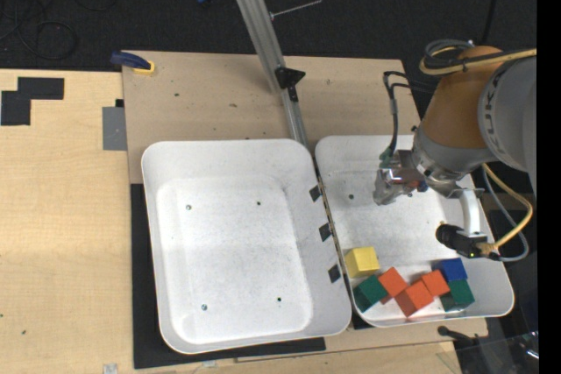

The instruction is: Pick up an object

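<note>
Several small blocks lie along the near edge of the right bin: a yellow block, a green block, two orange blocks, a blue block and a dark green block. My gripper hangs over the middle of the right bin, well behind the blocks, with nothing visible between its fingers. The arm's grey body and orange band cover the bin's far right part.
The left bin sits beside the right one, with small black clips on the shared wall. A slanted aluminium rail rises behind the bins. A blue and yellow clamp lies at the bench's far left corner.
</note>
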Available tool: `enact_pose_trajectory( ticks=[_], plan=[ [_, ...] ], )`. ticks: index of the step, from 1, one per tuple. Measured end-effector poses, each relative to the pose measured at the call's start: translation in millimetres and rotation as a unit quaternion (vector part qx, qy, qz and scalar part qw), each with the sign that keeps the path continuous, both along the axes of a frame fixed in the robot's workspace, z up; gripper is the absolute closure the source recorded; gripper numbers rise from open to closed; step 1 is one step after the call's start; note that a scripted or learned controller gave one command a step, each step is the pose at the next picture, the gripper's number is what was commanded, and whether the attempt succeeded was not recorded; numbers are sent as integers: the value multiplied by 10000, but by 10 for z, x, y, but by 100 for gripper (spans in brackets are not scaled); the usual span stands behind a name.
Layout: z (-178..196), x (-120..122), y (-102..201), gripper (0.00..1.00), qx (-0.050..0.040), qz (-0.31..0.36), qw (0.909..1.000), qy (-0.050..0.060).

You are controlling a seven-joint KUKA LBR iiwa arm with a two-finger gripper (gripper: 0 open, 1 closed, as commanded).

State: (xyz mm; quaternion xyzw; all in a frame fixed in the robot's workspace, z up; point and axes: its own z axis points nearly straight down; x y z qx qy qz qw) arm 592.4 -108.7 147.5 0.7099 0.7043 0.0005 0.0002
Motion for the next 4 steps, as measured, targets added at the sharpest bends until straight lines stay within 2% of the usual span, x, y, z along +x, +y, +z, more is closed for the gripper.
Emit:
enact_pose_trajectory(
  ticks=[1,3,4],
  plan=[
    [528,6,-13,100,-3,41,10000,-8],
    [549,-158,1068,100,15,67,10000,28],
    [743,-340,1625,100,13,64,10000,23]
  ],
)
